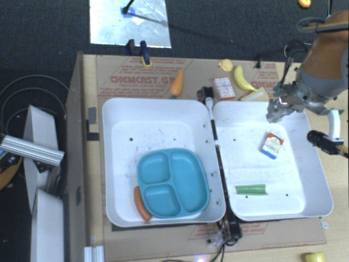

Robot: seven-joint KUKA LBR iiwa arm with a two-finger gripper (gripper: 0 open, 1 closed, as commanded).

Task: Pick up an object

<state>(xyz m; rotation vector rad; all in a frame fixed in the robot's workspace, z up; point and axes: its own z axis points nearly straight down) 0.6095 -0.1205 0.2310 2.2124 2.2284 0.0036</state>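
Grey gripper is hanging over the right bin's top edge; can't tell how its jaws stand. Small red-white-blue carton lies just below it, green stick further down. Left bin has a blue tray.

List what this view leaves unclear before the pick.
- Gripper: too small and blurred against the right bin to tell its finger state.
- Small carton: print too small to read.
- Orange sausage: partly hidden under the blue tray.
- Arm: cut off by the right edge.
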